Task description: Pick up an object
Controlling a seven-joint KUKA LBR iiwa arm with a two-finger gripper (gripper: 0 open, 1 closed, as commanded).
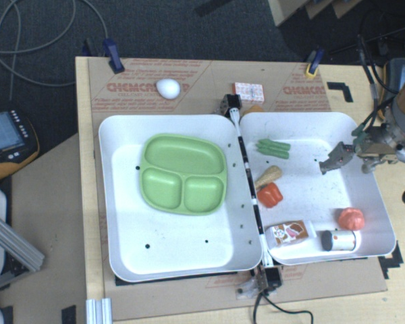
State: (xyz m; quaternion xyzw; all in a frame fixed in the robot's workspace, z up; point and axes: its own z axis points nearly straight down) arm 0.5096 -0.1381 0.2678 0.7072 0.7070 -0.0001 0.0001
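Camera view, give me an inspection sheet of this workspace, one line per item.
Surface: brown bench bearing two white bins, left bin and right bin, side by side.
Job's things: right bin holds green beans, a tan bread piece, a red pepper, a red tomato, a flat packet and a white bottle. Left bin holds a green divided plate.
Clutter: white egg and a small checked box on the bench behind the bins.
Tool: tool above the right bin's right part, nothing between its fingers.
Cables: loops on the dark floor at upper left.
Surroundings: handheld screen at left.
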